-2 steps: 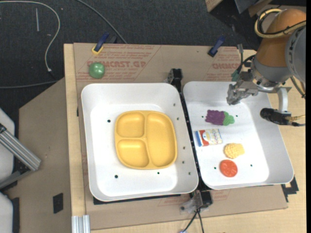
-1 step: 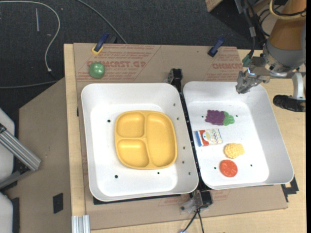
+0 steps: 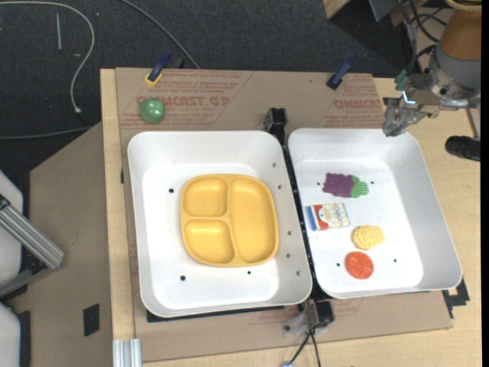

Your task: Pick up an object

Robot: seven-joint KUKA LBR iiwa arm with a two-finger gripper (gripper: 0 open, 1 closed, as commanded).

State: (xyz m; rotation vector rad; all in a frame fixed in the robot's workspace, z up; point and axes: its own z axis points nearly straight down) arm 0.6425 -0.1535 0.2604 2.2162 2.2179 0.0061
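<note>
Red tomato point(image 3: 360, 265) front; purple grapes point(image 3: 344, 185) long axis left-right; stem right

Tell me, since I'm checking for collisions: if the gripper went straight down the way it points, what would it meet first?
Probably the far right corner of the right bin, at its rim or bare floor. The gripper hangs there, apart from the toys; depth is unclear.
</note>
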